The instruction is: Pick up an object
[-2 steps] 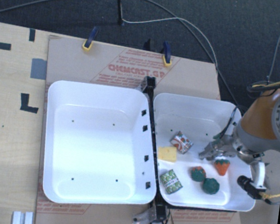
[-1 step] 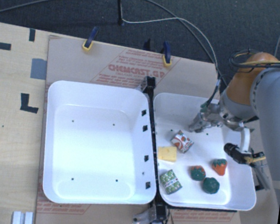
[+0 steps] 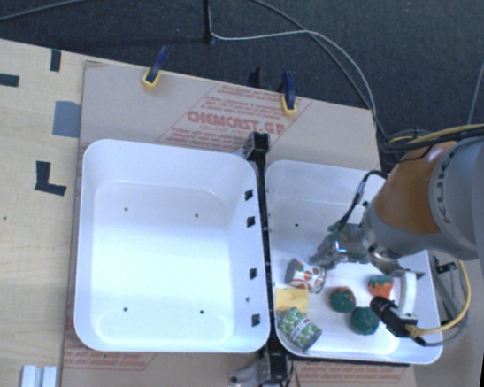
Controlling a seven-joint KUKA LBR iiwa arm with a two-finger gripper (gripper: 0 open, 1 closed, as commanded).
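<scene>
End effector [image 3: 334, 251] low in right white bin [image 3: 315, 185], grip state unclear. Nearest target: small red-white printed can [image 3: 307, 276], on its side, just below-left of end effector; green ball [image 3: 364, 320] farther.

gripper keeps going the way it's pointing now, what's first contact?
Likely the small red-and-white can, just beyond the gripper toward the lower left in the right bin. Depth is unclear from this slanted view, so it could meet the bin floor first.
</scene>
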